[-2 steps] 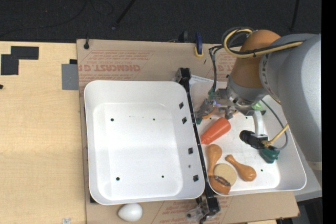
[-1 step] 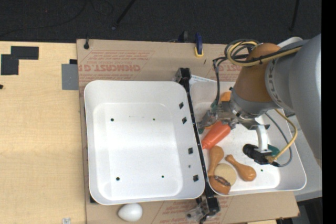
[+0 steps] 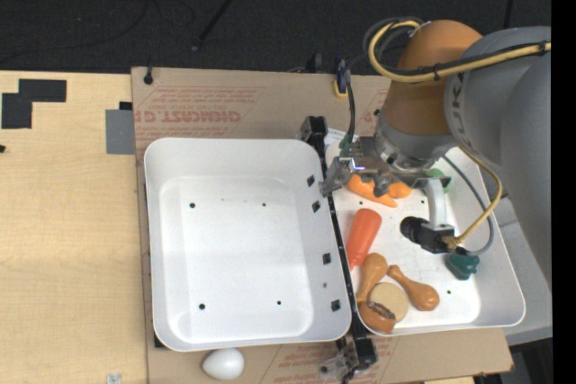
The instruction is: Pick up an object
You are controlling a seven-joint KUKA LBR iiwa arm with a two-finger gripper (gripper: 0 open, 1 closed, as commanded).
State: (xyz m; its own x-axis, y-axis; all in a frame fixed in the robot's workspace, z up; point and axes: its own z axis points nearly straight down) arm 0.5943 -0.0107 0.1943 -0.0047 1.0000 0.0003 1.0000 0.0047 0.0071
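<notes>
So I'm looking down at the bench from my end, and nearest to me a white egg is sitting outside the bins, on the cardboard just below the left bin. That bin is showing me its white floor with a few small dark dots.

Everything else is lying in the right bin. At its near left corner a round tan slice with a dark patch is leaning against the wall. A tan pear shape is lying just beside it, and a second tan lump is touching the slice from behind. Next back, a carrot is lying along the left wall, thin end pointing toward me. Off to the right a small green thing is resting on the floor, well apart from the carrot.

Further back, the gripper is hanging low over a flat orange piece near the far left of the bin. Honestly I'm not able to tell whether it's open or closed, or whether it's actually touching that piece, because the wrist is blocking my view. The arm is reaching in from the right, orange band bulging above the wrist.
</notes>
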